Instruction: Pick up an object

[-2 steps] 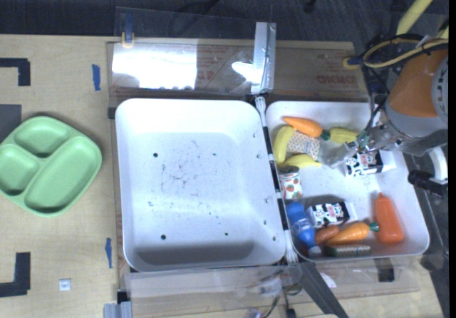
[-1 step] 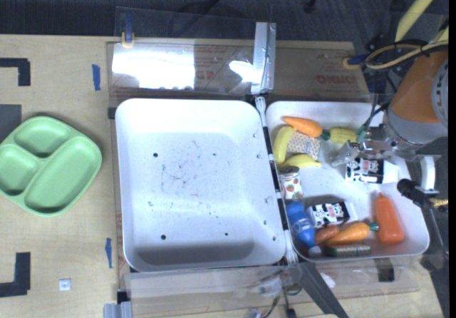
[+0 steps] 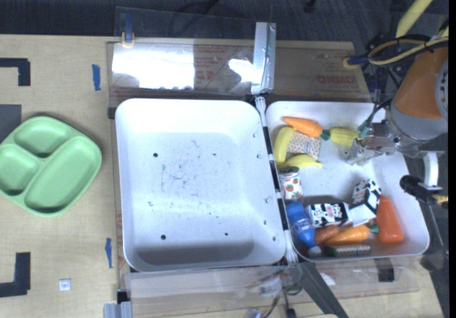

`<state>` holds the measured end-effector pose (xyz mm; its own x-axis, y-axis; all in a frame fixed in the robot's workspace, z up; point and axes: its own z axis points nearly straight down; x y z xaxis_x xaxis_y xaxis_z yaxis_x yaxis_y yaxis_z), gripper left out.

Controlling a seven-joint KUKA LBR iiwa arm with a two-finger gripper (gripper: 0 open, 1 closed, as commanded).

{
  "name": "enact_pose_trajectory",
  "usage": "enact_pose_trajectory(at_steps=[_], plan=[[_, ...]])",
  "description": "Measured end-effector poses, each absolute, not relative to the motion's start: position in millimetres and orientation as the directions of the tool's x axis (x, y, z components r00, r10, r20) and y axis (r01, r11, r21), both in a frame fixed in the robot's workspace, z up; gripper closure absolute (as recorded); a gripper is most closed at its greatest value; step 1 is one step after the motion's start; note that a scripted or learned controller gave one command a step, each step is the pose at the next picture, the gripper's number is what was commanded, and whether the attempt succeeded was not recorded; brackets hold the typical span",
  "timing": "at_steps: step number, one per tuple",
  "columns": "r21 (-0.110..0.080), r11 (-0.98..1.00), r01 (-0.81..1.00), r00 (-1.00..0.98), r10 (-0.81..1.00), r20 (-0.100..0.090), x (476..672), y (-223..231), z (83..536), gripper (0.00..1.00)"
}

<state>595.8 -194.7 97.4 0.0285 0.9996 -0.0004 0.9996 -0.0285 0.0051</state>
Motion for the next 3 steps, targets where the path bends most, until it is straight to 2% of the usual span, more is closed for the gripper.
enact_pose_trajectory(at_steps=[1,2,3], plan=[[0.005,-0.028,1.0,0.028,1.0,0.0,595.8,-194.6,97.3,0.0],[0.002,0.094,0.996,-0.094,0.996,-0.001,601.8,-181.0,175.4,0.0],[0.003,0.202,0.979,-0.202,0.979,-0.003,667.8,-171.1,200.3,0.0]])
